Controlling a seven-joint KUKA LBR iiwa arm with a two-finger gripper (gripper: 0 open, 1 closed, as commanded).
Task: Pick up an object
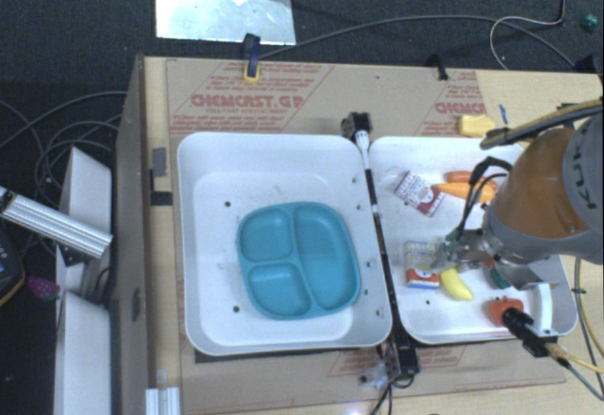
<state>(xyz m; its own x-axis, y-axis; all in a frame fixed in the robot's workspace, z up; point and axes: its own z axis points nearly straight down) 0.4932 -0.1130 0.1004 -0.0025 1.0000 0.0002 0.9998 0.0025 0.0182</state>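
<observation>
The arm (pixel 547 206) hides its hand and part of the right bin (pixel 415 323)

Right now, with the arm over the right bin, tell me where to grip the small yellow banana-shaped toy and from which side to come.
Grip the small yellow banana-shaped toy across its narrow middle, coming from above. It lies flat on the floor of the right white bin, long axis slanting, so closing across the short width probably seats best. The clear packet with a red edge lies close on its left.

Two shallow white bins sit side by side on the cardboard-covered surface (pixel 283 88). The left bin (pixel 212 168) holds a blue plastic divided plate (pixel 297 259). In the right bin (pixel 415 323), a small red-and-white packet (pixel 416 192) lies toward the back, with a yellow banana-shaped toy (pixel 457 285) nearer the front and a clear packet (pixel 422 258) just left of it.
</observation>
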